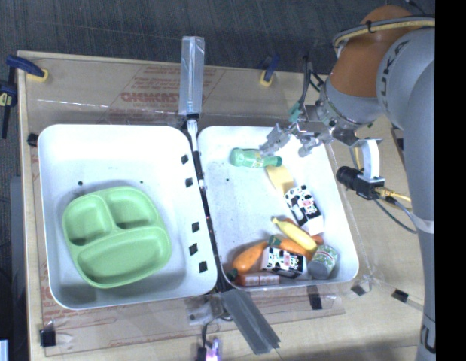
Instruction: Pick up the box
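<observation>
The arm [391,66] is cut off by the top and right edges. The lower box [284,261] is partly covered by the banana [294,233]. The brown item [259,279] under it is mostly hidden; its kind cannot be told. Print on both boxes is too small to read.

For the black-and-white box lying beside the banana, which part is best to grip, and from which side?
Probably from above, across the short width of the black-and-white box: it lies flat and elongated, and both long sides look free. The banana crowds only its lower end, so grip near mid-length.
</observation>
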`<state>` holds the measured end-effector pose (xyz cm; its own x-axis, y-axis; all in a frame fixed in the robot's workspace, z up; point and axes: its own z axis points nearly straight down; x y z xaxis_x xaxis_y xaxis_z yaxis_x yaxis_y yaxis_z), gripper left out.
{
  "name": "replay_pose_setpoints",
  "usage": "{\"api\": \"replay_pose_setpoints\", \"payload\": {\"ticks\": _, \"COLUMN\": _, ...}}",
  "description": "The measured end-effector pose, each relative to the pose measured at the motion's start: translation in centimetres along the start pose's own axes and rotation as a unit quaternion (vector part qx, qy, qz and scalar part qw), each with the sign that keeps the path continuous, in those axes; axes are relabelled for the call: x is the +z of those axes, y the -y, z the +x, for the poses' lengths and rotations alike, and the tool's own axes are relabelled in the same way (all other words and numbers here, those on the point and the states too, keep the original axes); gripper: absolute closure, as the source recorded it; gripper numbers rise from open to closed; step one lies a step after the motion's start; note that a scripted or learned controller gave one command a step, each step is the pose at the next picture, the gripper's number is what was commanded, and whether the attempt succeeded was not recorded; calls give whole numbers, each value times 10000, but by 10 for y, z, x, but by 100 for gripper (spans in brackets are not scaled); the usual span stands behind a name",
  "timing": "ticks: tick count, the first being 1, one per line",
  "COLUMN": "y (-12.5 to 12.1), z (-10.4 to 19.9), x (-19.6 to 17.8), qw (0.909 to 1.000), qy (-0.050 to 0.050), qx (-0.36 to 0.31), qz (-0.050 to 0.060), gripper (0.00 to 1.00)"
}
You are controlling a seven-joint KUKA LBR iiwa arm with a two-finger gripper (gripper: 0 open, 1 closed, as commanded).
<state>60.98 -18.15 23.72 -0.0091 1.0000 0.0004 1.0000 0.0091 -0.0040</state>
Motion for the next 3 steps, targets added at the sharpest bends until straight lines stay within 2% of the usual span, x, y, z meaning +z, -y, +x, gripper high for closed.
{"api": "replay_pose_setpoints", "payload": {"ticks": 1, "y": -43, "z": 10, "x": 115, "qw": 9991, "qy": 18, "qx": -429, "qz": -47, "gripper": 0}}
{"api": "replay_pose_setpoints", "payload": {"ticks": 2, "y": -42, "z": 19, "x": 126, "qw": 9973, "qy": 89, "qx": -702, "qz": -193, "gripper": 0}}
{"api": "replay_pose_setpoints", "payload": {"ticks": 3, "y": -42, "z": 21, "x": 115, "qw": 9972, "qy": 58, "qx": -724, "qz": -180, "gripper": 100}}
